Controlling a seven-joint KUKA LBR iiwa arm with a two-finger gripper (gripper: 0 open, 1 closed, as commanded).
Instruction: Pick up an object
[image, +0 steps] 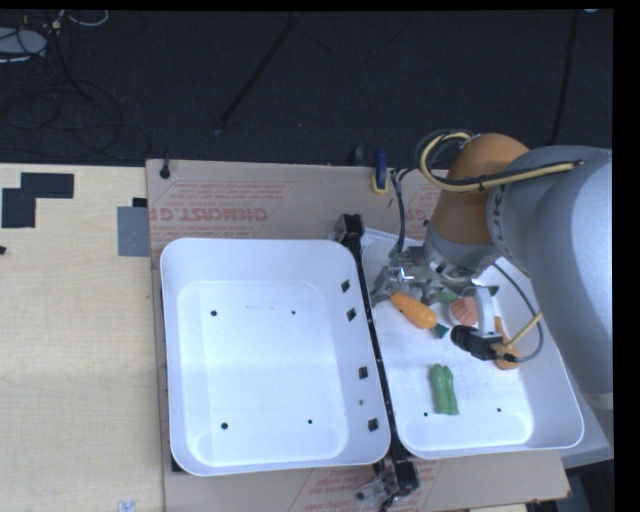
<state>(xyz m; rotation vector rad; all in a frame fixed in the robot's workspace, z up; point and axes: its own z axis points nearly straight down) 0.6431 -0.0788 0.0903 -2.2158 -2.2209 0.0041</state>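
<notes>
Orange carrot-like object (414, 310) lies in right bin (545, 425), upper left part, just below gripper (420, 283). Gripper low over bin, arm (540, 220) reaching in from right; jaw state unreadable (hidden by wrist and cabling). Nothing seen between fingers. Green object (444, 389) lies lower in same bin, well apart from gripper. Pink-orange piece (464, 312) just right of orange one. Left bin (180, 440) alongside.

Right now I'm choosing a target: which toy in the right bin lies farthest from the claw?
The green toy, alone near the bin's front. The orange carrot-like piece and the pinkish one sit right under the claw.
</notes>
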